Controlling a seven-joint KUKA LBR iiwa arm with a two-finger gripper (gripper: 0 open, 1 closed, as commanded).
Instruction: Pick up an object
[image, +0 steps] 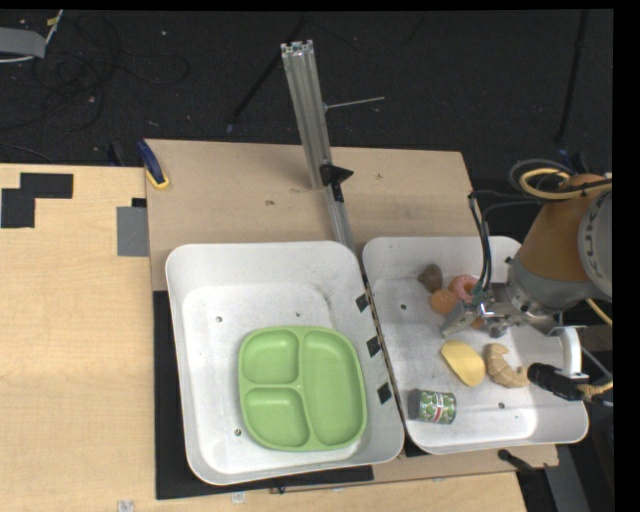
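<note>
The step in hand looks like the approach before a grasp. The grey metal gripper (472, 318) sits low over the upper middle of the right shallow white bin (545, 432), and nothing is visibly held in it. At this slant I cannot tell whether it is wide or narrow.

No 1 target is fixed by the task, so any loose item in that bin could serve. The small orange rounded lump (443, 300) lies just left of the gripper, with the pale pink lump (463, 286) touching it on its upper right. The yellow wedge-shaped piece (463, 362) lies just below the gripper. The tan knobbly piece (505, 366) lies close at the wedge's right; I cannot tell whether they touch.

Further off are the small brown lump (430, 275), up and to the left, and the green-labelled tin can (436, 405), lying on its side near the front wall.

The next move, as I judge it, calls for centring on 1 item, closing around it and lifting straight up. The orange and pink pair crowd each other, so a grasp there may catch both or nudge 1 aside. The yellow wedge has more room on its left.

The left shallow white bin (190, 300) holds a light green plastic plate with 3 compartments (301, 387), set toward its front.
</note>
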